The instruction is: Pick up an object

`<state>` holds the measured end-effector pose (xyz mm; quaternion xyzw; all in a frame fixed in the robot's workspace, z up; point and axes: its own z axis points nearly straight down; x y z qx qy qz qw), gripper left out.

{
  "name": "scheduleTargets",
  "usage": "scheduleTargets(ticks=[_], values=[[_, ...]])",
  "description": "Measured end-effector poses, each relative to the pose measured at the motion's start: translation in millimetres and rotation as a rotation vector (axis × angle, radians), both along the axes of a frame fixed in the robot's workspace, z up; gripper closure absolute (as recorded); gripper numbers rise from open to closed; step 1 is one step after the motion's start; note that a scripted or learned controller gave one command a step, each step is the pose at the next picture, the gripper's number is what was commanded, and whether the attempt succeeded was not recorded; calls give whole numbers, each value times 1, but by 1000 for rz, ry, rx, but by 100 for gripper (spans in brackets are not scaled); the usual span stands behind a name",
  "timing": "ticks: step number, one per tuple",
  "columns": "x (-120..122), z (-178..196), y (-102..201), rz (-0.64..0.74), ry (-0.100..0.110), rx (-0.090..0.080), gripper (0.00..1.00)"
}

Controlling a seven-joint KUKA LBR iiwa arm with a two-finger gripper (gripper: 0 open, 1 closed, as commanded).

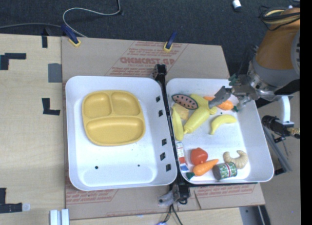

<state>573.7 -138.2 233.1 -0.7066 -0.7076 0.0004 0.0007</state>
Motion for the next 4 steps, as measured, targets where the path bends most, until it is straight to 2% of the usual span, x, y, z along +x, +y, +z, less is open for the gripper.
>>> scheduleTargets(ticks=[1, 2, 3, 4], values=[[10, -77, -20, -1, 1, 0, 0], [30, -147, 4, 1, -4, 0, 0], [46, -148, 32, 0, -3, -2, 0], [47, -137, 32, 1, -3, -1, 100]])
